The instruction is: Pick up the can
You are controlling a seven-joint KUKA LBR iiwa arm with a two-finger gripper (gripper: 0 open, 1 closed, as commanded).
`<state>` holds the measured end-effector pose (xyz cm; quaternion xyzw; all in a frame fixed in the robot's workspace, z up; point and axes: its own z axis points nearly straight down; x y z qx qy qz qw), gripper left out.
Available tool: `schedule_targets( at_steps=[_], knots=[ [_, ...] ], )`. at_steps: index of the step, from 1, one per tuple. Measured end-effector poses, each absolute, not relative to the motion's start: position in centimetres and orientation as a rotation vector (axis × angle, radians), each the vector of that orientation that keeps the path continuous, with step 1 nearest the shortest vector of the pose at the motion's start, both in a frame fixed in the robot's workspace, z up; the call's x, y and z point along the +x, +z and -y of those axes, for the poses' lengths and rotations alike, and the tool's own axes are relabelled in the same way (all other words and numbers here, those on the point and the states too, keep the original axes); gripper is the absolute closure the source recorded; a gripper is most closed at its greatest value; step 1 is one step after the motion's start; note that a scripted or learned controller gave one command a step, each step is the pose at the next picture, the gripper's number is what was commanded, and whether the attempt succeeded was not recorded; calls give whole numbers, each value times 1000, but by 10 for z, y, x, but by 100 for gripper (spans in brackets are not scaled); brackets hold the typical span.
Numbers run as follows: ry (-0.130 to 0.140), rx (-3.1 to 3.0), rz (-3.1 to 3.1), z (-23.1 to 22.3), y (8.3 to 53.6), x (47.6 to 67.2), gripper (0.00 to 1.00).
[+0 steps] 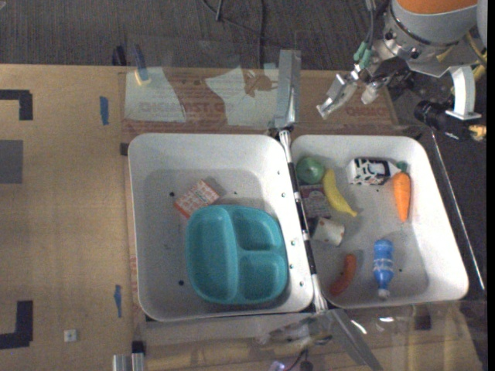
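Several neighbours crowded the can (314, 203) at the right bin's (447, 238) left wall; my gripper (349, 99), open and empty, could easily have snagged the banana (339, 193).

No lettering seems legible anywhere at this resolution.

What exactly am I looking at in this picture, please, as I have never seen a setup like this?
One camera fixed above a wooden bench looks down at a slant. The grey and orange machine at top right is a robot arm; its gripper, a two-finger claw, hangs above the bench behind the bins, with nothing between its fingers. Two shallow white bins sit side by side. The left bin holds a teal divided tray and a small reddish box. The right bin holds a banana, a carrot, a blue bottle, a green round thing, a can lying by the divider, and other small items.
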<state>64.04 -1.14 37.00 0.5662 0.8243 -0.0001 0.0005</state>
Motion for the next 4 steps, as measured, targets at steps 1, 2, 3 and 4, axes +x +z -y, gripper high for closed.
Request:
schedule_targets(
  at_steps=[1, 2, 3, 4],
  knots=[
    [-1, 1924, -2482, 107, 311, 646, 0],
    [2, 2060, -2365, 175, 318, 667, 0],
    [1, 1942, -2468, 164, 287, 606, 0],
    [1, 2039, -2390, 170, 246, 598, 0]
  ],
)
